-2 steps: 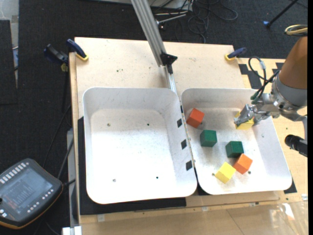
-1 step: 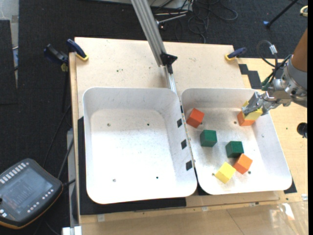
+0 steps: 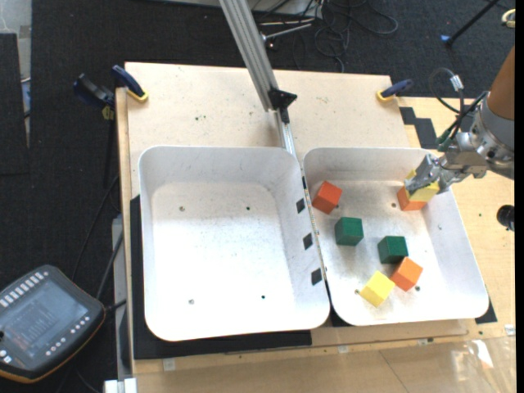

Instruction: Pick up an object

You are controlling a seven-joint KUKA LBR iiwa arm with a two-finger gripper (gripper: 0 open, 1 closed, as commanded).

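My gripper (image 3: 427, 182) hangs low over the far right part of the right bin (image 3: 458, 244). A yellow block (image 3: 423, 192) sits at my fingertips — it appears to lie between them, so I judge my jaws closed on it, though the grip is small in the camera view and not certain. Touching it, just beneath and to the left of my jaws, is an orange block (image 3: 412, 201) — the relation the coming move turns on, since a straight lift must part the yellow block from this neighbour without dragging it.

Further from my jaws, to the left, an orange cube (image 3: 327, 196) stands apart near the bin's dividing wall. Toward the near edge of the bench lie a green cube (image 3: 350, 231) and a second green cube (image 3: 393, 248); beyond these, an orange block at the front (image 3: 407, 273) and a yellow cube (image 3: 377, 288) sit just beside one another. Farthest from my jaws is the left bin (image 3: 155, 219).
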